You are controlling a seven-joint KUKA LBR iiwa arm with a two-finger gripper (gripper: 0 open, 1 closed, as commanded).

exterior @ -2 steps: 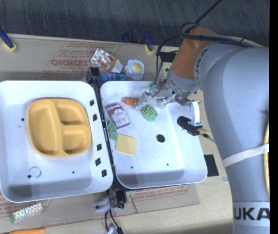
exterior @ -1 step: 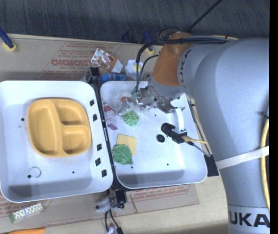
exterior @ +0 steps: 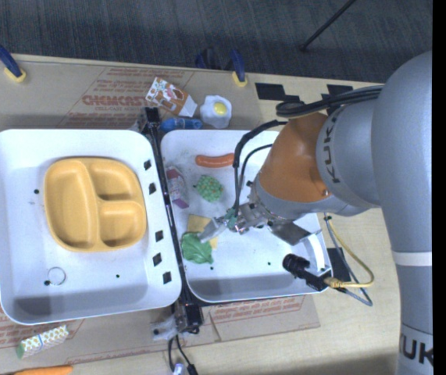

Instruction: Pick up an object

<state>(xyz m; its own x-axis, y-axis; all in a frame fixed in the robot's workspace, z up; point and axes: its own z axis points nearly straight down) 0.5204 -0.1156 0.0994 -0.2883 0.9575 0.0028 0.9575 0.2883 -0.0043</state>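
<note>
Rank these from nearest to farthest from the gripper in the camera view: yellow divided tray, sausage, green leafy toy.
1. Green leafy toy, lower left of the gripper, right bin.
2. Sausage, above it, same bin's far end.
3. Yellow divided tray, left bin.

A tray (exterior: pixel 94 201) lies in the left bin (exterior: pixel 12 233); a sausage (exterior: pixel 215 161) in the right bin (exterior: pixel 238 287).

A yellow tray (exterior: pixel 94 201) sits in a white bin (exterior: pixel 8 233); the sausage (exterior: pixel 215 161) is orange-red.
</note>
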